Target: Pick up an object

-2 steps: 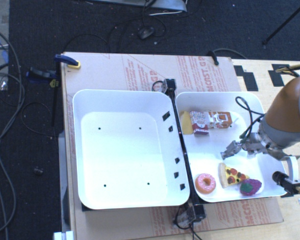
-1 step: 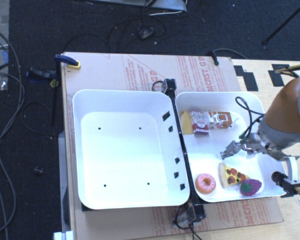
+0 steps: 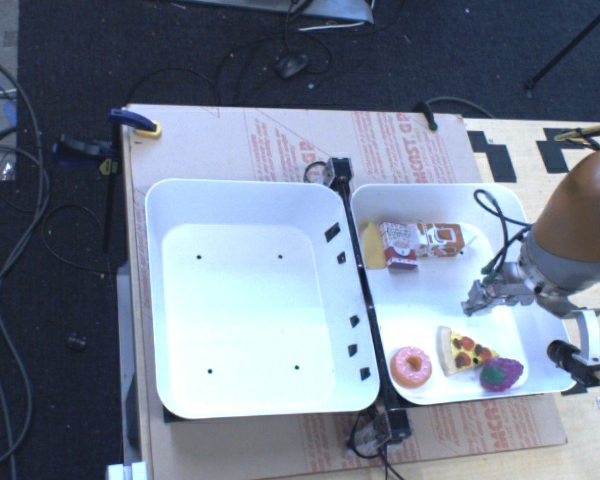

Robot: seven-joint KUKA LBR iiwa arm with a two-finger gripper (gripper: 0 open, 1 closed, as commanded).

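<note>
We view the desk, a board-topped surface with red printing, from above at a slant; dark floor with loose cables surrounds it. On the desk sit two shallow white bins side by side, touching along a black seam fitted with small clips. The left bin shows bare white floor marked by four small dark dots. The right bin holds every object we can see. The arm, grey with an orange band, enters from the right and reaches over the right bin's far side. Its tool hangs above the bin floor, near the middle of the bin, pointing left; we cannot tell whether its jaws stand apart or together, and we see nothing between them. The snack packet, red, white and brown, lies near the bin's back wall, touching a yellow item just to its left. Along the front wall, well apart from the tool, we find a toy pizza slice, a pink frosted doughnut to its left, and a purple-and-green toy touching the slice on its right.
</note>
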